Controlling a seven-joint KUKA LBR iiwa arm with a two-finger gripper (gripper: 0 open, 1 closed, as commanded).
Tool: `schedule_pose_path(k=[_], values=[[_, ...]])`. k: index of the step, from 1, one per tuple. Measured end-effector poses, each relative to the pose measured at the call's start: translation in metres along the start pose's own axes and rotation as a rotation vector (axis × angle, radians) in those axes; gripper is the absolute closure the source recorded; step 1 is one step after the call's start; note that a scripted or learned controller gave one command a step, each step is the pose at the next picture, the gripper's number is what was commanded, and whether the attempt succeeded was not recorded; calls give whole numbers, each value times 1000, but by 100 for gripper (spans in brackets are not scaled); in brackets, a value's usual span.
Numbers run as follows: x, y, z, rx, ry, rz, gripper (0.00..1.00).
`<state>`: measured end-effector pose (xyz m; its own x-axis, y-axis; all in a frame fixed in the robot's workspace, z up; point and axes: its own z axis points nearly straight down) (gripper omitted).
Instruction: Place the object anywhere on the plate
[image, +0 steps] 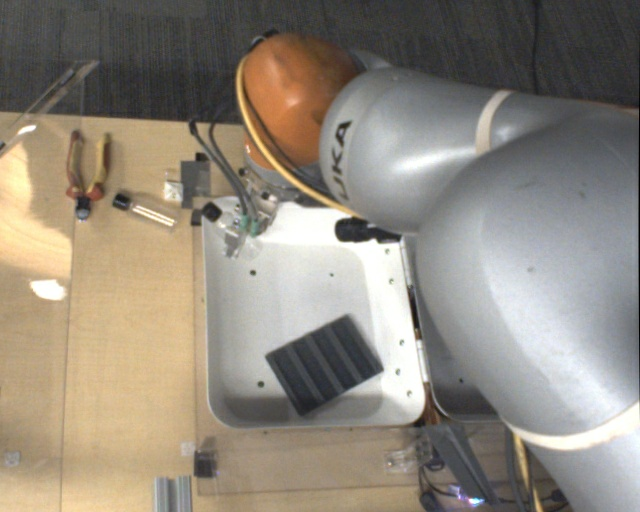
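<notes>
**A:** Looking down on the bench (120, 330), and the grey arm (500, 230) sweeps in from the right and covers much of the scene. Its orange band (295, 90) sits at the top, with a yellow cable (243, 120) looped around it.

**B:** Where's the gripper (243, 222)?

**A:** Tucked beneath that orange band, over the far left corner of the left bin (225, 330). It's a small cluster of metal with a greenish glint, close to the bin's rim.

**B:** Open or closed?

**A:** I cannot tell. It's small and blurred under the wrist, and whether it carries anything is just as unclear.

**B:** And the thing for the task?

**A:** One dark ribbed slab (323, 365) lies flat on the floor of the left bin, toward the near wall and right of centre. It's turned at a slant to the bin's sides, with grooves running along its length. It is well apart from the gripper, at the opposite end of the bin. Whether it's the plate or the object, I cannot say.

**B:** The other bin?

**A:** A sliver of the right bin (455, 395) peeks out under the arm, just beside the left one.

**B:** Anything on the wood?

**A:** Red-handled pliers (87, 170) lie at the far left, a small clear tube (148, 209) sits between them and the bin, and a little black block (205, 463) rests near the front edge.
</notes>
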<state>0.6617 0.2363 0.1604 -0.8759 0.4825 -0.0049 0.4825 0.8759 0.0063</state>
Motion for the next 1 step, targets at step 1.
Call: schedule_pose_path(k=[1], values=[[1,-1,-20,-1,0,-333,100]])
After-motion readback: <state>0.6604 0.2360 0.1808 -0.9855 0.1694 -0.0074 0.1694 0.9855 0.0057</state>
